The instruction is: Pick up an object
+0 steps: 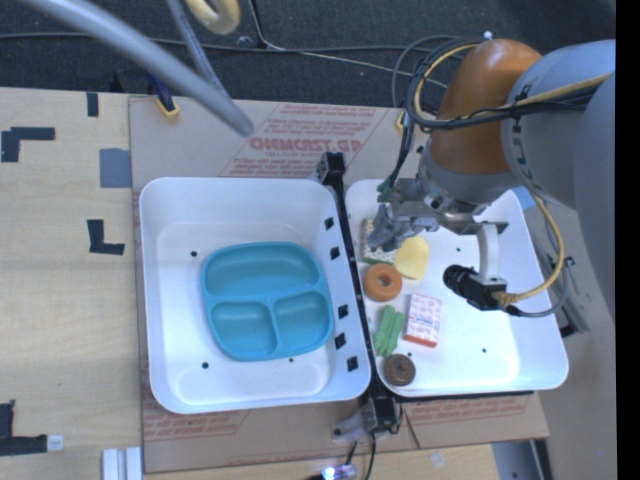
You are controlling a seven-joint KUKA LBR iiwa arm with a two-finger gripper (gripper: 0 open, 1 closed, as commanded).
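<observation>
My gripper (393, 230) hangs over the back left part of the right bin (520, 363), just above a pale yellow piece (411, 259). An orange doughnut-shaped ring (382, 283) lies right below the gripper. Nearer the front sit a green piece (388, 329), a small red-and-white box (422, 320) and a brown round piece (399, 369). The wrist and the grey arm with its orange band (490, 88) cover the bin's back area. Whether anything sits between the fingers is hidden by the gripper body.
The left bin (160, 268) holds a blue compartment tray (267, 299). A black divider clip row (345, 268) runs between the bins. Cables loop behind the arm. A grey pole (130, 38) crosses the top left above the cardboard.
</observation>
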